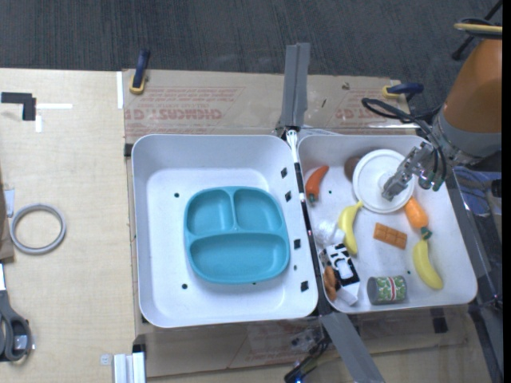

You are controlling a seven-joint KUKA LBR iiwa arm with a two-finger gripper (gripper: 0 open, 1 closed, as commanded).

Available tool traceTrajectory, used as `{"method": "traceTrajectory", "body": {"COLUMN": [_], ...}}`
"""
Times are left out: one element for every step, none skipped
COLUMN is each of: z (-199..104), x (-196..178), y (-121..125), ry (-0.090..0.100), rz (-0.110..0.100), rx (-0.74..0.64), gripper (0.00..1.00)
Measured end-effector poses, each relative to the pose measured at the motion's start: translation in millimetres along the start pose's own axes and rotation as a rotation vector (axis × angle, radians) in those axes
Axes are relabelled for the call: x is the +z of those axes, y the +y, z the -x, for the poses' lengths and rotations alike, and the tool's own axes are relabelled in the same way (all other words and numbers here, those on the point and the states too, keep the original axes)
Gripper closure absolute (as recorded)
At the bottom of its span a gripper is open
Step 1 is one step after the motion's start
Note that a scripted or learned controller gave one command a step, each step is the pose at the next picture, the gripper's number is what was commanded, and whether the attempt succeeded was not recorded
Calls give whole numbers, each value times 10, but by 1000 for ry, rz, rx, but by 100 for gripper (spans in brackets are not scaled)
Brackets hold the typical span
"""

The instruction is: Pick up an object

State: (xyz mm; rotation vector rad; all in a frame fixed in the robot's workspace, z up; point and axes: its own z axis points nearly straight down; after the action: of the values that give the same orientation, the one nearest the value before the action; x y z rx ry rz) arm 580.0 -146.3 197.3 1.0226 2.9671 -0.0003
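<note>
White and round, a small plastic plate lies flat in the right bin with the grey metal gripper slanting down onto it; whether the jaws are released or clenched cannot be told. Beside it an orange plastic carrot points down-right, near two curved yellow bananas.

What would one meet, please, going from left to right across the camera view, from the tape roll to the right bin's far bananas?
Grey tape roll → blue divided plate → red pepper → left banana → orange block → right banana.
</note>
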Motion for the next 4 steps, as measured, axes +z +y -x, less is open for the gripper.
{"method": "traceTrajectory", "body": {"z": [93,518,650,615], "x": [875,119,523,564], "y": [-703,213,-127,-98], "ry": [2,-1,-16,-37], "rz": [-1,0,7,11], "rx": [-61,227,106,-246], "gripper": [100,100,100,100]}}
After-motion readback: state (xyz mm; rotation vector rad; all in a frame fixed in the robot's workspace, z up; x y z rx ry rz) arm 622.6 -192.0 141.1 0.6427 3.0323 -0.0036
